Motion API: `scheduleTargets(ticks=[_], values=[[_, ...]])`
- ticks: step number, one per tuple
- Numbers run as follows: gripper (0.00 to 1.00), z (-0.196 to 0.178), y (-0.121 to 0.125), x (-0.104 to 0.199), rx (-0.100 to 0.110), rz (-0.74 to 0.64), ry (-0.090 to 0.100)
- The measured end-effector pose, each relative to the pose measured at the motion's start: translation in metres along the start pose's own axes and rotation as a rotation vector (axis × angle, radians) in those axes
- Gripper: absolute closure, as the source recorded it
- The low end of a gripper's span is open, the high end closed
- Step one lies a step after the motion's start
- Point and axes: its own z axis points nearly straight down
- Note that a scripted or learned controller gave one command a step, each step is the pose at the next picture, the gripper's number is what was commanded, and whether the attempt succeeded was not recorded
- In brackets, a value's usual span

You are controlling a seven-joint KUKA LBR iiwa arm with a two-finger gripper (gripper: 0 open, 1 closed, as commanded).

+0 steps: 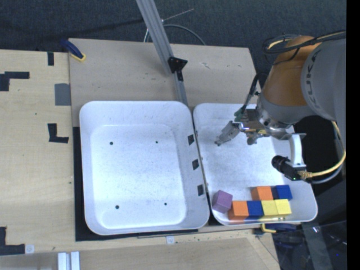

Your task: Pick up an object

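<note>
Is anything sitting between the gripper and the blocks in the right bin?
Nothing visible does. The gripper hangs over the upper part of the right bin; the purple block and the orange, blue and yellow blocks lie along its near edge, with bare white floor between.

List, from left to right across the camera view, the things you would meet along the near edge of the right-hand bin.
Purple block → orange block → blue block → yellow block → second yellow block.
</note>
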Motion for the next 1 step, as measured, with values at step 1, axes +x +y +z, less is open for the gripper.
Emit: scheduleTargets(ticks=[1], values=[[0.00, 0.0004, -0.0033, 0.0751, 0.005, -0.009, 0.004]])
